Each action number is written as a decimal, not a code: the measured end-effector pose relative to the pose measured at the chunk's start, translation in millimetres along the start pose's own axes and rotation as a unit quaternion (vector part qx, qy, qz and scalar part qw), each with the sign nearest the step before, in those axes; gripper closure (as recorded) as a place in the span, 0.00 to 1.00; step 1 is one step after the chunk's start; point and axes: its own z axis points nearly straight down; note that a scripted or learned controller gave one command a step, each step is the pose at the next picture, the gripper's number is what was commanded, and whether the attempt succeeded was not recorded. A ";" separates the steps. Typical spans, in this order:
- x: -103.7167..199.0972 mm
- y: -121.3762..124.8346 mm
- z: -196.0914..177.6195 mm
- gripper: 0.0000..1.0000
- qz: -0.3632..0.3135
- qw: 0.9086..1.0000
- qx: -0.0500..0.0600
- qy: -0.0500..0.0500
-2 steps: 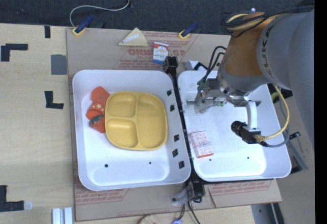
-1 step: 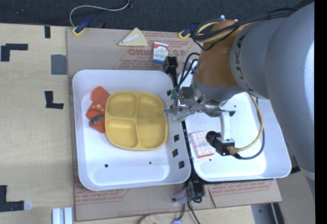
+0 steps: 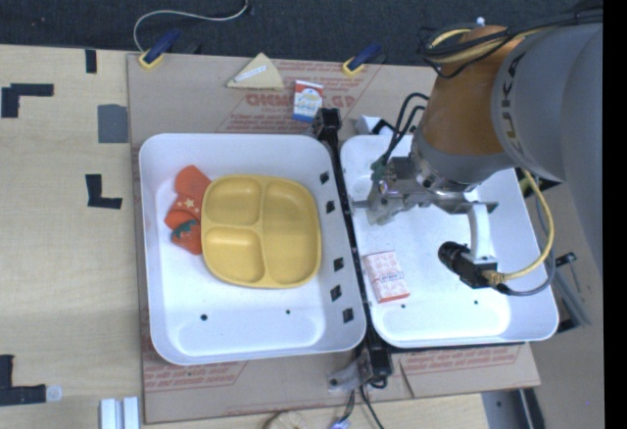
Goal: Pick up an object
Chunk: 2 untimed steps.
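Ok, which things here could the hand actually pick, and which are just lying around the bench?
Pickable, in the bins:
yellow divided plate
orange toy
small red-and-white packet
the hand hangs over the right bin

Lying about, outside the bins:
small carton
beige wedge
blue clips

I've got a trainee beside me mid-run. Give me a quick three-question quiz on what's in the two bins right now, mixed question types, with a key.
1. True or false: the yellow divided plate lies in the left bin.
2. Multiple choice: where in the right bin does the small red-and-white packet lie?
A. Against its far right wall
B. Near its left wall, toward the front
C. Under the orange toy
3. Fill in: the orange toy sits to the ____ of the yellow divided plate, as seen in the camera view.

Key: 1 true. 2 B. 3 left.
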 end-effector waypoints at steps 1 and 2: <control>-65.7 5.5 -41.9 1.00 0.000 1.000 0.000 0.000; -48.9 -5.8 -24.8 1.00 -0.001 1.000 0.001 0.000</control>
